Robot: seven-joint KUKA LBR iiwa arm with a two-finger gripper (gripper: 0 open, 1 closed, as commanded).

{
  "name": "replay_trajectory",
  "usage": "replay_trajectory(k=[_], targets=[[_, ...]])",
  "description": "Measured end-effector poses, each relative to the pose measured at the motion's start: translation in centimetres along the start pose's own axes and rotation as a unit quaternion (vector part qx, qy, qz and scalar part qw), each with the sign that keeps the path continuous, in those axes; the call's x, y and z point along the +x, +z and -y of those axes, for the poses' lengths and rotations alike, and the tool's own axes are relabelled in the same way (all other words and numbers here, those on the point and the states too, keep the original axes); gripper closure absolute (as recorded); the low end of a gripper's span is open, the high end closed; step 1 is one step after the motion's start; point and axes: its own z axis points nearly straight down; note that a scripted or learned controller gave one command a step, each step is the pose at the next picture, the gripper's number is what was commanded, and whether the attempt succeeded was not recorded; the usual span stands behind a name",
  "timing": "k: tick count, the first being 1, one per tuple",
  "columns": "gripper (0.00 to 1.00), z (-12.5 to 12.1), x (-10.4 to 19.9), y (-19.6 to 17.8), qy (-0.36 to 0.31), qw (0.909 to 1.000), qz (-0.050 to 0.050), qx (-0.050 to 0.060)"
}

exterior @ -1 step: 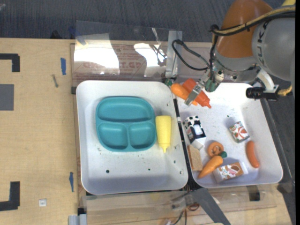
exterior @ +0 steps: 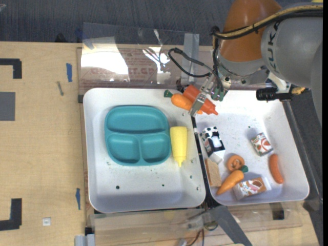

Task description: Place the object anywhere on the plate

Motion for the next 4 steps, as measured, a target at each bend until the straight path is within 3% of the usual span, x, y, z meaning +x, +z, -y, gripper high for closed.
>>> replay_trajectory(k=[2,3,4], targets=[[1.00,-0.2,-0.3,-2.3,-0.001,1.0000,0.008,-0.004],[1.00,-5.1,3.9,-9.2,-0.098,0.9952,0.002,-0.002],[1.00,2.6,6.0,-16.0,-0.138,0.9905,0.004,-0.001]])
